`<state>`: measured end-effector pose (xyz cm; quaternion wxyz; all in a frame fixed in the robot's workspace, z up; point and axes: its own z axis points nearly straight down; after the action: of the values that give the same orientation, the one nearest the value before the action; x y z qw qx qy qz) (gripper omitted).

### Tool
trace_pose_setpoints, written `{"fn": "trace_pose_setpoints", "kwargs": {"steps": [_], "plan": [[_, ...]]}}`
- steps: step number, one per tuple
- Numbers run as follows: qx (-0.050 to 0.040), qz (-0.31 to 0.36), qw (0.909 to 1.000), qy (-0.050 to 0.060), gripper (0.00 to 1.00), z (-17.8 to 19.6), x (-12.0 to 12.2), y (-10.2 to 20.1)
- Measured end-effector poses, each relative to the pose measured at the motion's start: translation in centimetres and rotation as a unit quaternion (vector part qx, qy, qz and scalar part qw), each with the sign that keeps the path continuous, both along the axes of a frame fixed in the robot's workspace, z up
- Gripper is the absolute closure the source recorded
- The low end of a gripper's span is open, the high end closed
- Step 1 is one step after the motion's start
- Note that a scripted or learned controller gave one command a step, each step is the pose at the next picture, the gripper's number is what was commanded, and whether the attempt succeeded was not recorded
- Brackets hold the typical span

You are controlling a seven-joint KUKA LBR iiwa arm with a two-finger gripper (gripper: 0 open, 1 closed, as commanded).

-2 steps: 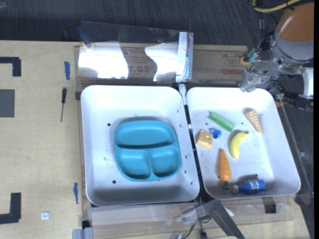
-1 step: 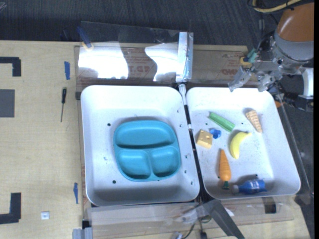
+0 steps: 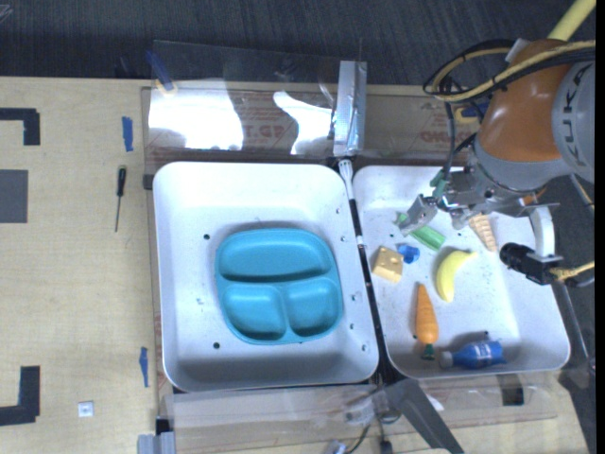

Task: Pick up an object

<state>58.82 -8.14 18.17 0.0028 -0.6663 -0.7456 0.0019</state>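
Gripper (image 3: 437, 208) over right bin (image 3: 544, 343) near its back edge, fingers apart, nothing between them, green piece (image 3: 428, 237) just beside, banana (image 3: 450, 272) mid-bin.

Glossy plastic tray (image 3: 277, 282), matt wooden bench (image 3: 66, 282)

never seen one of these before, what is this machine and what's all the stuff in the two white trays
This is one picture from a camera fixed above a workbench, looking down at a slant. The grey and orange machine on the right is a robot arm; its two-finger gripper hovers low over the right bin.

That bin holds small toys: a banana, a carrot, a blue bottle, a tan cheese-like wedge, a green piece, a small blue piece and an orange cone-like piece.

The left bin holds a blue divided plate. I cannot see anything held between the fingers.
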Motion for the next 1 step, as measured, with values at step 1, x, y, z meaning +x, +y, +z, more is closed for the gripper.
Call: {"fn": "trace_pose_setpoints", "kwargs": {"steps": [1], "plan": [[-0.0015, 0.026, 0.9996, -0.008, 0.00, -9.29, 4.03, -4.02]]}}
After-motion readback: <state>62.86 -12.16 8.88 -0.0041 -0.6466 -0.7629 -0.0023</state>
